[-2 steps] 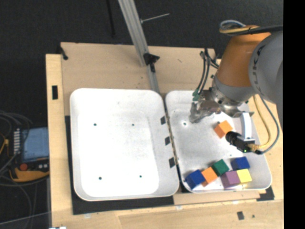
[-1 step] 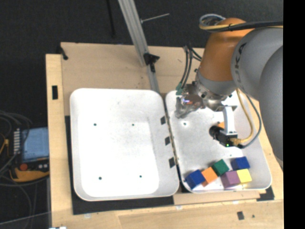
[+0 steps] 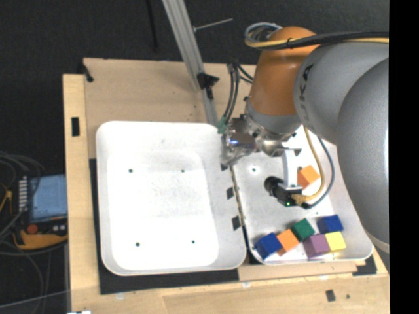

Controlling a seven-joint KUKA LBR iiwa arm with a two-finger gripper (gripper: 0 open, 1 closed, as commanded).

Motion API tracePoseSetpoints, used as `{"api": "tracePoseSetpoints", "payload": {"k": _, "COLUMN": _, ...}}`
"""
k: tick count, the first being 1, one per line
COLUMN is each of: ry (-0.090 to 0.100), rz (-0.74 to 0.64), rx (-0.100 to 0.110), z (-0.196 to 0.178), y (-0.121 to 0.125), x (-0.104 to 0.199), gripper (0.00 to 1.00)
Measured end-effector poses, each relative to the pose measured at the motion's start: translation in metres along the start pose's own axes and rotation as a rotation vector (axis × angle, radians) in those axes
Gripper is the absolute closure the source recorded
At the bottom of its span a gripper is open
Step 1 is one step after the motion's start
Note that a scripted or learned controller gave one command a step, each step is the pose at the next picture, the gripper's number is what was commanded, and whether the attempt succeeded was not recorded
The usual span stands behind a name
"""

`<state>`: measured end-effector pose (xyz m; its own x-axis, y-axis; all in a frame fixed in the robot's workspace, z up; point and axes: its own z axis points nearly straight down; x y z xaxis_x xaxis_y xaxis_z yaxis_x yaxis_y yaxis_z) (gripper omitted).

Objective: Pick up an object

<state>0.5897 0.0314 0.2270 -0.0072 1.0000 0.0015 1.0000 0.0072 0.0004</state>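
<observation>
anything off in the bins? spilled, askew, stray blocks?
Nothing spilled or damaged. Five blocks cluster at the near edge of the right bin: blue block, orange block, green block, purple block, yellow block. Another blue block sits just behind; one orange block lies apart, beside the arm.

A grey arm [image 3: 353,97] with an orange band [image 3: 281,77] reached over the right white bin [image 3: 258,175]. Its end effector [image 3: 237,142] sat near that bin's upper left edge. Coloured blocks lay clustered in the bin's lower corner: blue [image 3: 268,244], orange [image 3: 287,239], green [image 3: 302,229], purple [image 3: 317,244], yellow [image 3: 336,241].
</observation>
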Motion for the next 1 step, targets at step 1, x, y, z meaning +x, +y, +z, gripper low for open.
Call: {"api": "tracePoseSetpoints", "payload": {"k": 1, "ry": 0.0, "rz": 0.0, "rx": -0.001, "z": -0.009, "y": 0.0113, "x": 0.0431, "gripper": 1.0}}
